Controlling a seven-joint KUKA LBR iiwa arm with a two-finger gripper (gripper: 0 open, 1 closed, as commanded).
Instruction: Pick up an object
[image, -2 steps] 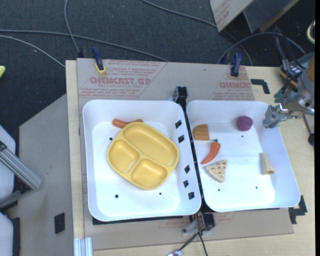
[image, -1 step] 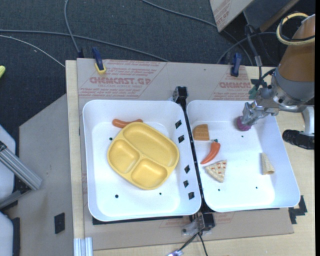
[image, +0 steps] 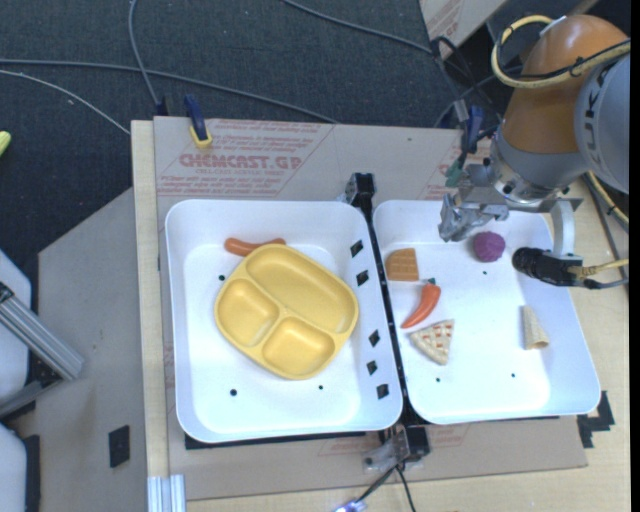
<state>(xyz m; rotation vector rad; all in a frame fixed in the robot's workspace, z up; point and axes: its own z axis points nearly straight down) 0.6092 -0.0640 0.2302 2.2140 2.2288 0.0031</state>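
My claw (image: 458, 226) hangs over the upper part of the right bin (image: 560, 385), and I cannot tell whether it is clenched or released; nothing visible sits in it. Just to its right lies a purple ball (image: 488, 246), close beside it on the bin floor. Below, toward the bin's left side, sit a brown square piece (image: 402, 264), a red chili pepper (image: 423, 303) and a pizza slice (image: 436, 341). A tan roll (image: 533, 327) lies at the right. The left bin (image: 190, 330) holds a yellow divided plate (image: 286, 309) with an orange sausage (image: 252, 244) at its upper edge.
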